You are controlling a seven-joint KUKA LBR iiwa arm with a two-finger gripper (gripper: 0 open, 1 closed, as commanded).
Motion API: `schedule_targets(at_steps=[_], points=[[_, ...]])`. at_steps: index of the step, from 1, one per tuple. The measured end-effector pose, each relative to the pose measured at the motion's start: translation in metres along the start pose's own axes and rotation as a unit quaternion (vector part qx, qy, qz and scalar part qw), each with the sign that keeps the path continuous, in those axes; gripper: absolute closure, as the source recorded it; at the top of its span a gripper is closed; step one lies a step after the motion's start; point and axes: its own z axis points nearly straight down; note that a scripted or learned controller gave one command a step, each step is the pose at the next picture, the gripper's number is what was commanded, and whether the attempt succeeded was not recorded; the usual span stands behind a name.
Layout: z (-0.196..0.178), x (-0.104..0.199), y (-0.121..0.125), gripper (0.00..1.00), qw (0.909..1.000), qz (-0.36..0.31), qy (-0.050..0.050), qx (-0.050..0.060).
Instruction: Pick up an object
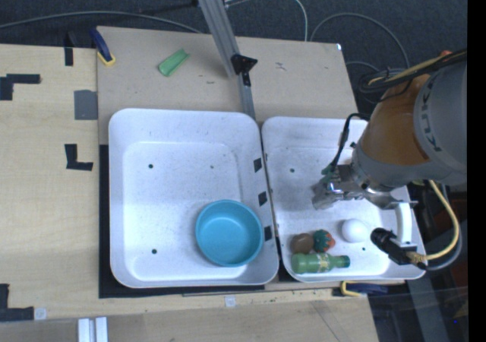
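Candidate objects sit clustered in the right bin point(304, 143), near its front edge: a white ball point(353, 229), a small teal-and-red piece point(323, 239), a brown lump point(303, 242) touching it, and a green bottle point(320, 262) lying flat along the front wall. They look bunched, likely because the bin floor lets loose items settle there – tight packing makes a clean grasp harder. The hand point(328, 193) hangs over the right bin, just behind the cluster and above it (can't tell whether it's open or closed – fingers too blurred). Nothing visibly gripped. The ball looks like the most isolated target. The left bin point(152, 135) holds a blue bowl point(228, 232) near its front right corner; a green block point(173, 62) lies on the table point(304, 74) behind.
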Motion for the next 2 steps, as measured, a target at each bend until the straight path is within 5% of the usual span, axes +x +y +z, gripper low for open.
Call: schedule_targets(at_steps=[2], points=[[-0.101,0.002,0.001,1.00,1.0000,-0.001,0.000,0.000]])
